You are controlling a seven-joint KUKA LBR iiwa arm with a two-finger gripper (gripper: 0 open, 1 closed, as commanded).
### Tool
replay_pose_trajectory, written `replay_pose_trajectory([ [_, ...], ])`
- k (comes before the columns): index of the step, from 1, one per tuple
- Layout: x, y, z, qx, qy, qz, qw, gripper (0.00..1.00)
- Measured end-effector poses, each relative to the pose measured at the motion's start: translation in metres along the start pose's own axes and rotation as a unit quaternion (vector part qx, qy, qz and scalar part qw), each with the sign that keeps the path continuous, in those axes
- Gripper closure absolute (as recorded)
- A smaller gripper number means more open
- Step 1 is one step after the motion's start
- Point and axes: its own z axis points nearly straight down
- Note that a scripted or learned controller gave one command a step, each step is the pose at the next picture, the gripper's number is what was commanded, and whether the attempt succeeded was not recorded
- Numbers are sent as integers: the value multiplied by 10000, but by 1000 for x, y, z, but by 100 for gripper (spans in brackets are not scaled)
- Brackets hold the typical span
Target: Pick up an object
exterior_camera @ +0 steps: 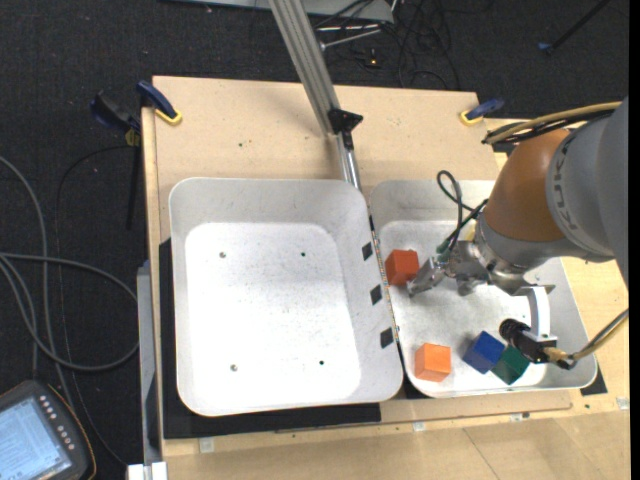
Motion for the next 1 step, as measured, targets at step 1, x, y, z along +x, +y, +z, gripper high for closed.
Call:
replay_pose_trajectory([
  [1,0,1,-12,-14,2,5,10000,100],
])
